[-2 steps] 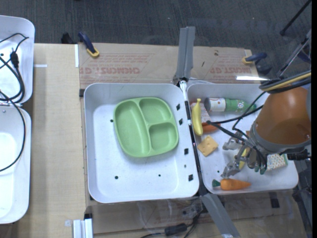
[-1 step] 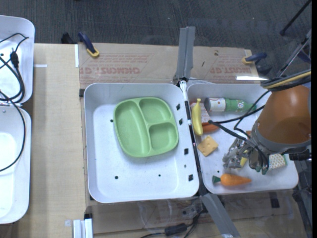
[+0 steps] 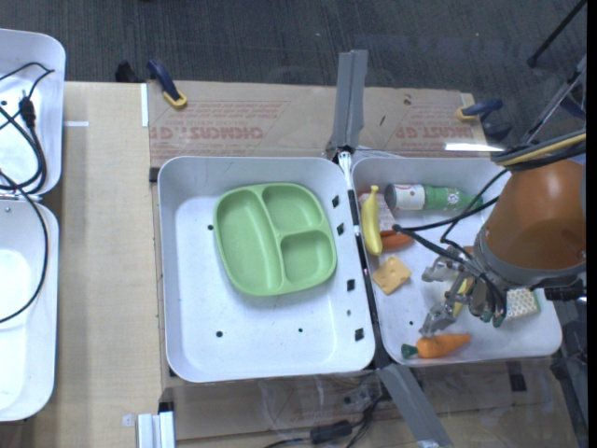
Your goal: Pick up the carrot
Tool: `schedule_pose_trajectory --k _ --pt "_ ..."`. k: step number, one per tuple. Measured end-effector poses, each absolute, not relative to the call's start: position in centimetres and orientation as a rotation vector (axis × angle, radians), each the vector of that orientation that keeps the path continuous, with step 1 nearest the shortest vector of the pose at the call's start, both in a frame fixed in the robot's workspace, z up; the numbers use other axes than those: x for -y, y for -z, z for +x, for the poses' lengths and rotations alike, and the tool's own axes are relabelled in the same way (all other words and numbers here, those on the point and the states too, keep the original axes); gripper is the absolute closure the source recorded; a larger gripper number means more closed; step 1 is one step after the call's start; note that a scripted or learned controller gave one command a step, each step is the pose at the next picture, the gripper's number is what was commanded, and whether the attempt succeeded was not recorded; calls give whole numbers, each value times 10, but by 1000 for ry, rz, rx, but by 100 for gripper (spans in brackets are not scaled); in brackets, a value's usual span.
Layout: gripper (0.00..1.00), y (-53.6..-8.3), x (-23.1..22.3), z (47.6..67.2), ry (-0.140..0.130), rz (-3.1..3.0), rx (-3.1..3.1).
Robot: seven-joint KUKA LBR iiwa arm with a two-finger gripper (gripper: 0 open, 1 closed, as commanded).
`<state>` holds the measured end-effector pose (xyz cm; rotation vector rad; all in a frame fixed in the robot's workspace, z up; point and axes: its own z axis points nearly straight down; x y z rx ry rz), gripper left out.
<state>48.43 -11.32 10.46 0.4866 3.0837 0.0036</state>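
Hanging low in the right bin point(image 3: 550, 339) at the lower right of the frame, the gripper point(image 3: 446, 314) has its fingers spread narrowly, nothing between them. The carrot point(image 3: 438, 345) lies just below it by the bin's front wall. Further up lie a cheese wedge point(image 3: 392, 274), a banana point(image 3: 371, 220) and a bottle point(image 3: 424, 197). A green divided plate point(image 3: 276, 239) sits in the left bin point(image 3: 187, 325).

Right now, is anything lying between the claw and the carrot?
No. In the camera view the claw hangs just above the carrot, with bare white floor of the right bin between them.
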Motion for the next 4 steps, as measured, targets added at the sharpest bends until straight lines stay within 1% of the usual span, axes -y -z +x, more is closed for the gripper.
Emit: schedule_pose_trajectory --k 1,2,3,4 --pt "0 -99 102 487 3 172 -3105" --pt "100 -106 102 485 0 178 -3114" --pt "0 -107 102 486 1 177 -3110" --pt "0 -100 96 489 5 -274 -3091"
